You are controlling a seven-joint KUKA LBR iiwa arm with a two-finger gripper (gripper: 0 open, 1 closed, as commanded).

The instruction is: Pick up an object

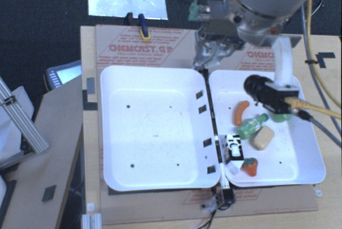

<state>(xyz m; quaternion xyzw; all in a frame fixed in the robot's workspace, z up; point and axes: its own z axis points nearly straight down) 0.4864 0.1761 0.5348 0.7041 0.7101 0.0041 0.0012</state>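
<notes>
At the far edge of the bench, above the seam between the two bins, hung the gripper [206, 62] (finger state could not be told). Objects lay in the right bin [310, 161]: orange sausage-shaped piece [241, 112], green bottle [251, 126], beige block [263, 138], red-orange toy [249, 167].

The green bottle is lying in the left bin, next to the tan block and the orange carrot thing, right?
Not quite. The camera view shows the green bottle lying in the right bin, not the left one. The rest is right: the tan block lies right beside it and the orange carrot thing is close by.
</notes>
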